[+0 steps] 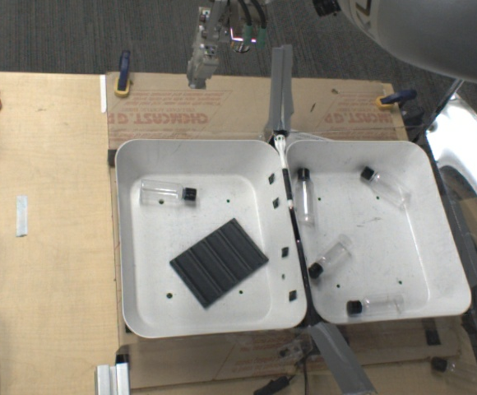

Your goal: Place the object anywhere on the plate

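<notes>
A dark grey ribbed plate (219,262) lies flat and turned at an angle in the left bin (131,245), toward its front middle. A clear vial with a black cap (166,193) lies on its side in that bin's far left part, apart from the plate. My gripper (197,76) hangs high over the cardboard behind the left bin, well away from both, and I see nothing in it.
The right bin (444,245) holds several clear vials with black caps, one (303,194) close to the divider. Clamps (123,72) hold the cardboard backing at its far corners. The arm's large grey body (419,15) looms at the top right.
</notes>
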Tool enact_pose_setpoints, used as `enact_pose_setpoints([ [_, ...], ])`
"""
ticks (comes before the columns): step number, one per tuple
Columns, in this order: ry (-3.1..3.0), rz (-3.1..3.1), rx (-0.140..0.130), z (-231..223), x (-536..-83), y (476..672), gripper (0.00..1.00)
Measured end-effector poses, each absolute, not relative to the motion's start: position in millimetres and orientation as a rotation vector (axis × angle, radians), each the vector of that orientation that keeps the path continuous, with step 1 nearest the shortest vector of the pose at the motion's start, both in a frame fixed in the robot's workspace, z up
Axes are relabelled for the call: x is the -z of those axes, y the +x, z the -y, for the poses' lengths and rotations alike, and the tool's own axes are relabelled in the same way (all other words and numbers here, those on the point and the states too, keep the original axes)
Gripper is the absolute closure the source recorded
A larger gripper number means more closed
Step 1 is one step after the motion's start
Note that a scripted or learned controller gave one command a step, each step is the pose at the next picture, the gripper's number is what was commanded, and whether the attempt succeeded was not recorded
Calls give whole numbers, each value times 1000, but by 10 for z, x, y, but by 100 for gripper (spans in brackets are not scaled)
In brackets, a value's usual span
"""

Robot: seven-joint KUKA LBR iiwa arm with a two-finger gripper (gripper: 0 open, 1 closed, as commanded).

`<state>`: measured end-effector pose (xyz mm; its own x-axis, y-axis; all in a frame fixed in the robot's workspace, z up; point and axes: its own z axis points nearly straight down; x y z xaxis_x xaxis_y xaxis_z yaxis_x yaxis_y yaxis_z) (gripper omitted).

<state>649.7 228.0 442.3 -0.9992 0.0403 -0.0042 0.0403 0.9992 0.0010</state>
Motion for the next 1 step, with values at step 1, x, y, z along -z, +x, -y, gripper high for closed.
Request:
enact_pose_setpoints([
  [1,-86,-3136,-1,-2285,-4423,6550,100],
])
